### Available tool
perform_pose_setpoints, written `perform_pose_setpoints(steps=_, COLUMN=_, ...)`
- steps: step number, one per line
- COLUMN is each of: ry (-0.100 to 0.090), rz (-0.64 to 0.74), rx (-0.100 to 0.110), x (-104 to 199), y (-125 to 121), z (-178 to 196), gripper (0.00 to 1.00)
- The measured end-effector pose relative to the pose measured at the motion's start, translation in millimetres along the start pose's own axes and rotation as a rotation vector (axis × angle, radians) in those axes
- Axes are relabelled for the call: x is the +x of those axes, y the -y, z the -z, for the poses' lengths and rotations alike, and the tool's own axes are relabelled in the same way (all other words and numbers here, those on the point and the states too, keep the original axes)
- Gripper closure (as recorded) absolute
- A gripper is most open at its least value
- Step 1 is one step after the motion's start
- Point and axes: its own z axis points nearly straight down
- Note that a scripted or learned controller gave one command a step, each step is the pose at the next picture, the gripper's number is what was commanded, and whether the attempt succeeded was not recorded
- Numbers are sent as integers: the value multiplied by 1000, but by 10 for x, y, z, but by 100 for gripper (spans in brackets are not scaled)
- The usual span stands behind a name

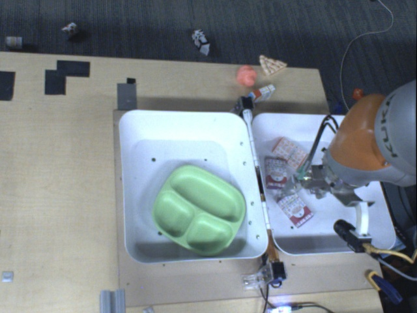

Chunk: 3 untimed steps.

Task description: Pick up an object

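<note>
**benchwatcher:** Wooden bench, two white bins. Left bin has a green divided tray; right bin has small printed packets. Your gripper hangs over the packets, but I can't tell how its tips stand or whether it has anything.

**iiwa_fan:** Packets look light, flat, probably slick. You'd want to pinch an edge. The tray looks stiff; take it by the rim.
</note>
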Motion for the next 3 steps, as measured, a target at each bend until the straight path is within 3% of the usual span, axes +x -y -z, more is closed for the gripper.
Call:
perform_pose_setpoints(steps=1, ry=5, rz=-2, rx=2, x=85, y=316, z=-195, gripper=0)
perform_pose_setpoints(steps=2, ry=6, rz=-2, rx=-4, x=85, y=295, z=-84, gripper=100)
perform_pose_setpoints(steps=3, ry=0, rz=1, rx=10, x=700, y=-845, z=770, gripper=100)
